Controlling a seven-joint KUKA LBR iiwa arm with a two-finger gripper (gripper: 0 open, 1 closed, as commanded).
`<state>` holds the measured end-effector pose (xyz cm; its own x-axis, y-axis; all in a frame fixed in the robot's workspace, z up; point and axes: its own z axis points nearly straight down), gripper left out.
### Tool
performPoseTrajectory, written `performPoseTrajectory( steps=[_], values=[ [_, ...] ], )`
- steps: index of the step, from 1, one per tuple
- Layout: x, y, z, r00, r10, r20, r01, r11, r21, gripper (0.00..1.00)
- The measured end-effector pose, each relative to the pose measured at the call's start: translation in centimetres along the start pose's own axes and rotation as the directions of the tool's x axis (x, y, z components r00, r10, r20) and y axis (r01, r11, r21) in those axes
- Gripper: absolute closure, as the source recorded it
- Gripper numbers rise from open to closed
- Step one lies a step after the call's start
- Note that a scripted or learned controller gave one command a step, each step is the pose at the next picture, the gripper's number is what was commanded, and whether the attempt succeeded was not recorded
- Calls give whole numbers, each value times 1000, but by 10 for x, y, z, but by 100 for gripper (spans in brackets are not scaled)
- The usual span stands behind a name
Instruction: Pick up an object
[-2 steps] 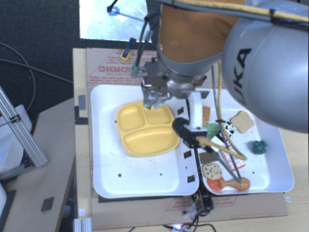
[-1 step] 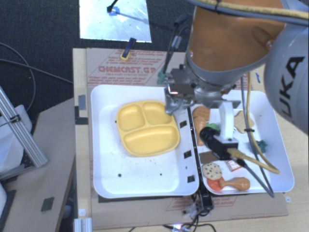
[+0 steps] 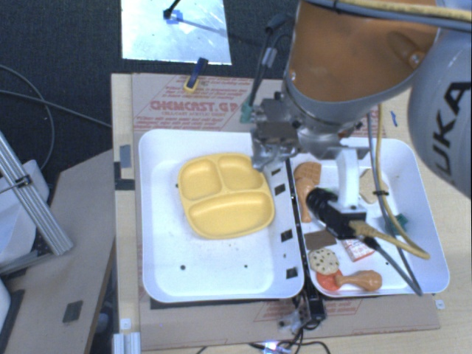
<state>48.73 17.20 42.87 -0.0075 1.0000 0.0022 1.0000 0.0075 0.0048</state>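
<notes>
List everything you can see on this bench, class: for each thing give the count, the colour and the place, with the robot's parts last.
Left bin: one, white, on the cardboard.
Right bin: one, white, beside the left bin.
Divided plate: one, yellow, in the left bin.
Cookie: one, pale and speckled, right bin, near its front.
Drumstick: one, tan, right bin, at the front.
Small box: one, red and white, right bin.
Cardboard: one sheet, brown with red print, under both bins.
Arm: one, grey and orange, from the right.
Gripper: one, grey, over the bins' shared edge.
</notes>
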Motion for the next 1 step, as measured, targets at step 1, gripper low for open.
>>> performPoseTrajectory(
  steps=[1],
  values=[
    [66, -2, 73, 1000, -2, 3, 2, 1000, 10, 100]
  ],
)
